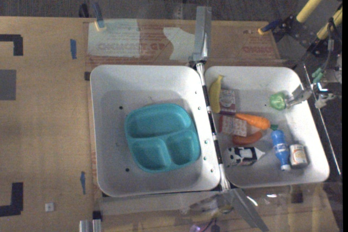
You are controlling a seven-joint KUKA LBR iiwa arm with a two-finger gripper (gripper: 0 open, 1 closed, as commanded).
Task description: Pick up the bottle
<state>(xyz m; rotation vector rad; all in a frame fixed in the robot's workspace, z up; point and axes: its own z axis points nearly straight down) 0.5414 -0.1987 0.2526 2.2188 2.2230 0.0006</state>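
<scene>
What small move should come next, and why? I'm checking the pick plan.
Probably carry the hand toward the near side of the right bin, to above the bottle. The hand sits near the green object by the far right wall, while the bottle lies flat beside the can, untouched.

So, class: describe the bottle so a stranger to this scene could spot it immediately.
Look in the right-hand white bin, near its front right corner. The bottle lies there beside a small can, just below the carrot. It is the only blue, clear-plastic item among its neighbours.
</scene>
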